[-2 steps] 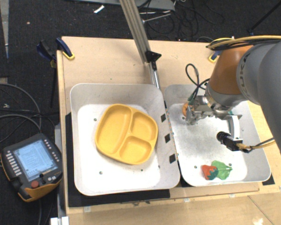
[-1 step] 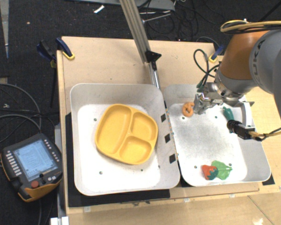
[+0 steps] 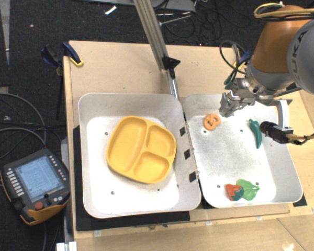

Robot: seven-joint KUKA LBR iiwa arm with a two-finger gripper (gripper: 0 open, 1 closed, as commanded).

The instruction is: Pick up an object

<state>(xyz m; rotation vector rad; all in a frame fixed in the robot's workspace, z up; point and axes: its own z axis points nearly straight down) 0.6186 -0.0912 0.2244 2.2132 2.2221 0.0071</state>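
Gripper [image 3: 227, 109]: over right bin [image 3: 282, 184], far edge; finger state cannot be told.
Orange pretzel toy [image 3: 212, 122]: on bin floor, just beside gripper.
Yellow divided plate [image 3: 142, 149]: left bin [image 3: 94, 192].

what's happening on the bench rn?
The KUKA arm reaches into the right bin for a pick. Its gripper hangs near the bin's far edge, just right of a small orange pretzel-shaped toy, with nothing seen held. Also in that bin: a teal piece by the right wall and a red-and-green toy at the near edge. The left bin holds a yellow divided plate.
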